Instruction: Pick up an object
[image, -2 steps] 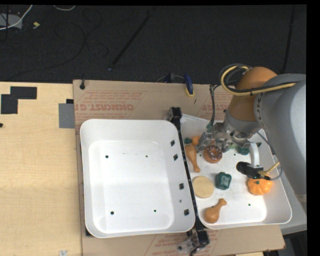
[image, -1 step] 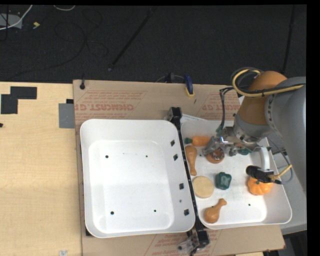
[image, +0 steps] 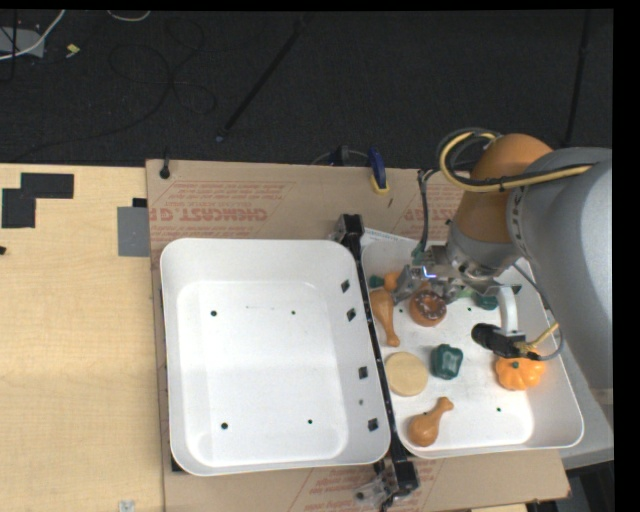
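My gripper (image: 428, 286) hangs low over the back part of the right bin (image: 545, 425), reaching in from the right. Right under it, touching or nearly touching, lies a small brown round object (image: 429, 309). An orange drumstick-shaped toy (image: 385, 312) lies just left of it along the bin's left wall. A second orange drumstick (image: 428, 421) lies near the front. Between them rest a tan disc (image: 407, 373) and a dark teal block (image: 446, 361). An orange pumpkin (image: 520, 373) sits at the right.
The left bin (image: 190, 300) is bare white, and a black divider (image: 365, 340) runs between the two bins. Another teal piece (image: 487, 297) peeks out beside the wrist. The grey arm covers the right bin's back right corner.
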